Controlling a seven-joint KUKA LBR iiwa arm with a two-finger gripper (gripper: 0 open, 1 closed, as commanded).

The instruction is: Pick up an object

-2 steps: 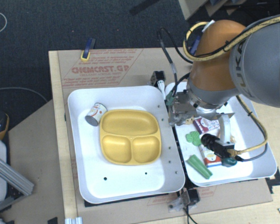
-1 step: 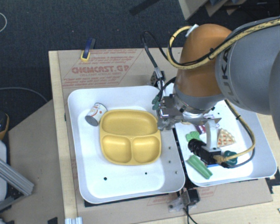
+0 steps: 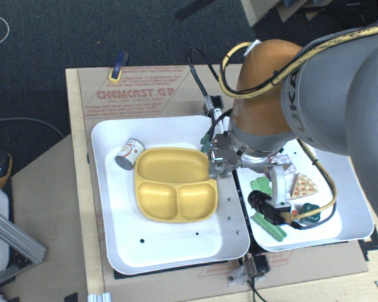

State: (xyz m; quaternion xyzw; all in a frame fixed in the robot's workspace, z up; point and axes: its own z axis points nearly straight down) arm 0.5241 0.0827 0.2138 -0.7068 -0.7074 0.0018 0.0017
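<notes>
1. Jaws sit at the seam between the two bins, under the arm's wrist, against the right rim of the yellow tray; whether they are spread or pressed together cannot be told, since the gripper is mostly hidden by the wrist.
2. At the far left of the left bin, a small can lies on its side. It is a short cylinder with a pale printed label and a dull grey end; its long axis runs on a slant, the grey end pointing to the lower left.
3. Just right of the can, touching or nearly touching it, lies a yellow divided tray of smooth, glossy plastic. It has rounded corners, one wide compartment at the top and two smaller ones below. It takes up the middle of the left bin, and its longer side runs top to bottom in the view.
4. The left bin is a shallow white tub with rounded corners and a few small dark holes in its floor.
5. Above the gripper, the arm is smooth grey with a rounded orange band, and black and yellow cables loop around it.
6. The right bin holds a cluster of small things: green pieces, a triangular orange-and-white piece, a flat green stick and a dark teal round thing.
7. Both bins rest on a brown, printed cardboard sheet on the tabletop.
</notes>
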